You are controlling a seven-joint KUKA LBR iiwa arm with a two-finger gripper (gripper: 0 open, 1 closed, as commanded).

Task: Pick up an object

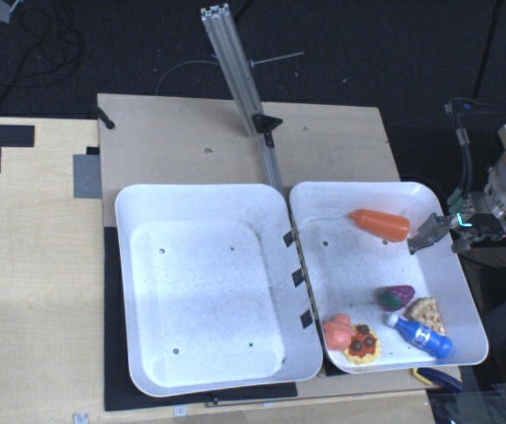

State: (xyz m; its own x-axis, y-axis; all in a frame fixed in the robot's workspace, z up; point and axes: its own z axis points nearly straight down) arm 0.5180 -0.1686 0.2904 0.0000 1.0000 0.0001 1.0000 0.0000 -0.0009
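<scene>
Orange carrot [380, 223] lies in the right bin [323, 203], just left of the gripper [431, 232], which hovers at that bin's right rim; whether it's spread or pressed together, I cannot tell. Down below the gripper: a purple toy [396, 297], a pizza slice [426, 312], a blue bottle [420, 335]. Further left, a pink toy [338, 331] and a small tart [361, 346]. The left bin [147, 203] sits well off.

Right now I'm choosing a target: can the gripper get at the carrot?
Probably yes. The gripper sits at the right bin's edge beside the carrot, with nothing between them.
</scene>
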